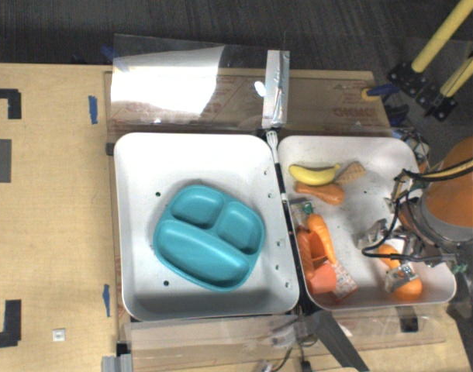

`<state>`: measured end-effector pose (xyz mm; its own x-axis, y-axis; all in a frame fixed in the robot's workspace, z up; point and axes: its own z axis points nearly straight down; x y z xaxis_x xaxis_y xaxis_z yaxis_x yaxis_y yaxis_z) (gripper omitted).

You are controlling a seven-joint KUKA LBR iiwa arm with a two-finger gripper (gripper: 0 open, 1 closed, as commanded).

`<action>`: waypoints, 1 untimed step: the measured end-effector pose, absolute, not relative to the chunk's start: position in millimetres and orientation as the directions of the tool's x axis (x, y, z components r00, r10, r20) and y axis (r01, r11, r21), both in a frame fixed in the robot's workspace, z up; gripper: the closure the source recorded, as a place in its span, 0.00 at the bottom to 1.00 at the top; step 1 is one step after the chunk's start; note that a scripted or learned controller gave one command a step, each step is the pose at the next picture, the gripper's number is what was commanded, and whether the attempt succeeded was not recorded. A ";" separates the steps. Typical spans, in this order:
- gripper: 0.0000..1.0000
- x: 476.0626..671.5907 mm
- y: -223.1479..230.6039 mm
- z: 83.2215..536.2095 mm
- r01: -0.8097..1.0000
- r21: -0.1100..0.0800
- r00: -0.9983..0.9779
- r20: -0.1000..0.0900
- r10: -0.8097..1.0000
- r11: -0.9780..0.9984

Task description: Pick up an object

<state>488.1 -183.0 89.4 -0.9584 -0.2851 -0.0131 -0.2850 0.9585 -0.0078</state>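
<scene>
Landmark: right bin (376, 149), beside left bin (143, 208).
Tray: teal tray (209, 236) is seen mid left bin.
Banana (314, 173): laid at right bin's far-left part, carrot (322, 194) just below it.
Orange items (318, 254): piled along right bin's left wall.
Gripper (399, 266): placed low over right bin's near-right corner, by an orange fruit (407, 287); grip state can't be told, hidden by cables.

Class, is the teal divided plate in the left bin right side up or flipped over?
Right side up: the teal divided plate shows its three hollow compartments facing upward.
</scene>
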 end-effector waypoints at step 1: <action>1.00 493.1 -181.2 102.4 -0.288 -0.014 -0.957 -0.026 -0.289 0.957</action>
